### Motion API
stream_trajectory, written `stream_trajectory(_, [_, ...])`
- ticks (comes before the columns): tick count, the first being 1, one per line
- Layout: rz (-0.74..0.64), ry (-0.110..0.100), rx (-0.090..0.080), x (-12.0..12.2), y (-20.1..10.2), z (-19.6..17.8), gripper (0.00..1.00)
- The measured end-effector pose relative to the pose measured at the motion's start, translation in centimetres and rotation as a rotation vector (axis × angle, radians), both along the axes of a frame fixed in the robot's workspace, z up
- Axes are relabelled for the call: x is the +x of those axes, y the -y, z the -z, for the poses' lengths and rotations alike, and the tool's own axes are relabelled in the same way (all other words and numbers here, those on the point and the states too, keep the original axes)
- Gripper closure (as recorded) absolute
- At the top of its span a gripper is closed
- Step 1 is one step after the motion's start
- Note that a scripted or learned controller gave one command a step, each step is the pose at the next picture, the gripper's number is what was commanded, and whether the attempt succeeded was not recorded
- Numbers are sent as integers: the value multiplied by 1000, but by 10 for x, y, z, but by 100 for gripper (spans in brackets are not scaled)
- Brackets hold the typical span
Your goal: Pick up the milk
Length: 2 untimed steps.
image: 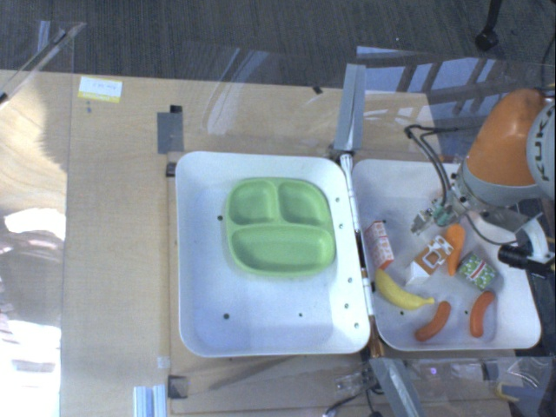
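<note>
The milk (434, 256) is a small carton printed orange and white, box-shaped with flat faces and a paler end towards the lower left. It lies on the floor of the right bin (521, 341), roughly at the bin's middle. Its long axis runs diagonally, from lower left to upper right.

An orange carrot (455, 245) lies touching the carton's right side, with its narrow end pointing down. A green and white carton (477, 272) sits just right of the carrot. A red and white packet (379, 243) lies near the bin's left wall, its long axis close to vertical. A yellow banana (400, 291), smooth and curved, lies below the milk. Two glossy red-orange sausages (433, 321) (480, 313) lie along the near side of the bin.

The pincer (437, 216) hangs above the bin, just up from the milk, under the arm's orange band (511, 140). Whether it is released or clenched cannot be told.

The left bin (200, 320) holds a light green plastic tray (280, 227) with three compartments and rounded corners. Both bins rest on a pale wood-grain table (113, 259).
</note>
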<state>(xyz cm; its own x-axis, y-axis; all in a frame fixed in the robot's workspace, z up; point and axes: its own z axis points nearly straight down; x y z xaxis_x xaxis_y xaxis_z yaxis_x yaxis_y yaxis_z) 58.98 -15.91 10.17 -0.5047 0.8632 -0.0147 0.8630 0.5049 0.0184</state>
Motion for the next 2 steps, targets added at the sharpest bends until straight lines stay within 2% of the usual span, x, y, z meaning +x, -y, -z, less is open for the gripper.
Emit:
stream_trajectory(1, [-164,-12,0,7,-56,-125,100])
stream_trajectory(2, [-399,-11,-3,49,-135,-169,100])
